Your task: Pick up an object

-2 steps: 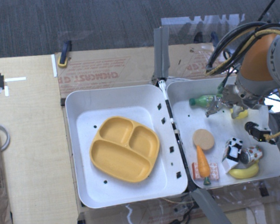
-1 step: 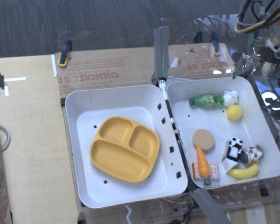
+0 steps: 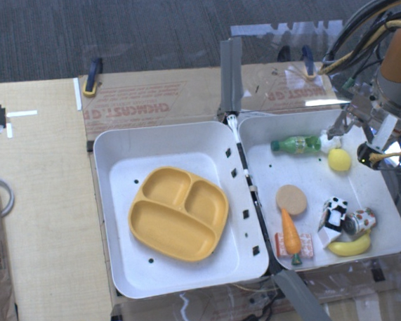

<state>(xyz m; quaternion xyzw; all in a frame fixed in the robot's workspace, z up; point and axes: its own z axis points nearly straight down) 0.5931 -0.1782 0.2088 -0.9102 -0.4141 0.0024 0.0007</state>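
**Gripper at the right bin's far corner, fingers hard to read**

The gripper (image 3: pixel 343 123) is partly cut off by cables; whether it is parted, I cannot tell. It hangs just beside one lemon (image 3: pixel 339 160) and one green bottle (image 3: pixel 295 144). The right bin (image 3: pixel 259 186) also holds one carrot (image 3: pixel 290 233), one banana (image 3: pixel 349 247), one tan disc (image 3: pixel 291 200). One yellow divided plate (image 3: pixel 178 213) sits in the left bin (image 3: pixel 114 221), with room around it.
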